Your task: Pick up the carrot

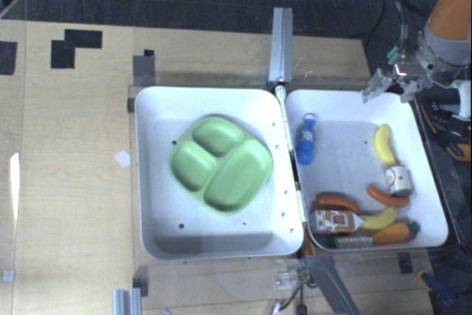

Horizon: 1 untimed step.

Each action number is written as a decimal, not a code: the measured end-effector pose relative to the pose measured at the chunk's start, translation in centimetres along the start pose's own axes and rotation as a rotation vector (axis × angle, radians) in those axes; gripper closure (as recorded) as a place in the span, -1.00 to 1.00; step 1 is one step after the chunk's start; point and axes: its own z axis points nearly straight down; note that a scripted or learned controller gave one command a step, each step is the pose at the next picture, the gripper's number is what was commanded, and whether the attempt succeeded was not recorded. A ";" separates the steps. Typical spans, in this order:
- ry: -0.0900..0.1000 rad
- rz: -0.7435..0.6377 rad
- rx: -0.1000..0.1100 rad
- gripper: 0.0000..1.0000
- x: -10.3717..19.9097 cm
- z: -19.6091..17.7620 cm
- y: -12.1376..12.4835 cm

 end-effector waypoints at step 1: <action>0.001 0.043 0.001 -1.00 6.0 9.8 0.3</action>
